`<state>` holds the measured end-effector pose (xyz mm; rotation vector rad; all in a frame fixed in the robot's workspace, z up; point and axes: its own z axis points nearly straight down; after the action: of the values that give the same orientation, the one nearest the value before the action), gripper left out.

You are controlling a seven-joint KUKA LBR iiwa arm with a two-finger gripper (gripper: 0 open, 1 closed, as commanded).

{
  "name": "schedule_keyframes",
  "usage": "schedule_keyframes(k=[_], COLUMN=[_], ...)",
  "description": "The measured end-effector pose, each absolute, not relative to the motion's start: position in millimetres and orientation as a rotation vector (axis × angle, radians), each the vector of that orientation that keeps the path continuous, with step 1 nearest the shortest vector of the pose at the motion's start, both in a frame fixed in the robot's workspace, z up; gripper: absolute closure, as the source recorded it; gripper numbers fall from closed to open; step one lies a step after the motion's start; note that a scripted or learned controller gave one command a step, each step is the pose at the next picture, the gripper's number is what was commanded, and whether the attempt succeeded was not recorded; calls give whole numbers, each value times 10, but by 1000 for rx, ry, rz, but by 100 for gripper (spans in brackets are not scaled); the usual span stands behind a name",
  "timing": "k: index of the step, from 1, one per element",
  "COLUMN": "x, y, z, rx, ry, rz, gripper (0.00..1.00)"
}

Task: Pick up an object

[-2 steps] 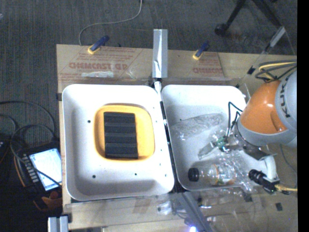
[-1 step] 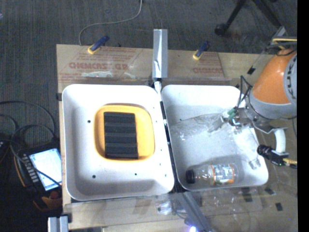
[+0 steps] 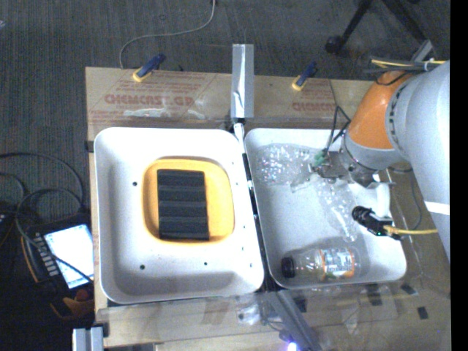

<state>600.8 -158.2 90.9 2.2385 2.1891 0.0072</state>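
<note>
Nearest the camera, at the front edge of the right bin, lay a bottle on its side, cap pointing toward the left bin, its long axis running along the front wall. Farther in, crumpled clear plastic spread across the bin's middle and back. My claw sat at the back of that same bin, low over the plastic's right side, and whether it was open or shut I could not tell, nor whether it had anything in it; the wrist hid that. So the bottle lay toward the front from my claw, well apart from it, with the plastic just beside and under me. I judged the plastic the nearer pick, though flimsy and likely to slip; the bottle would ask me to draw forward and close across its short width. Across the divider, the left bin held a yellow tray with a black block in it. Beyond both bins the counter carried two clamps.
</note>
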Motion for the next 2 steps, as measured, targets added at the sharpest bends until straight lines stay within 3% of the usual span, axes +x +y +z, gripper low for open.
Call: schedule_keyframes(k=[1, 2], x=[5998, 5617], y=[-2059, -1818], z=[2110, 3655], rx=[2323, 2456], ry=[2111, 1954], rz=[-7, -4], gripper=[0, 0])
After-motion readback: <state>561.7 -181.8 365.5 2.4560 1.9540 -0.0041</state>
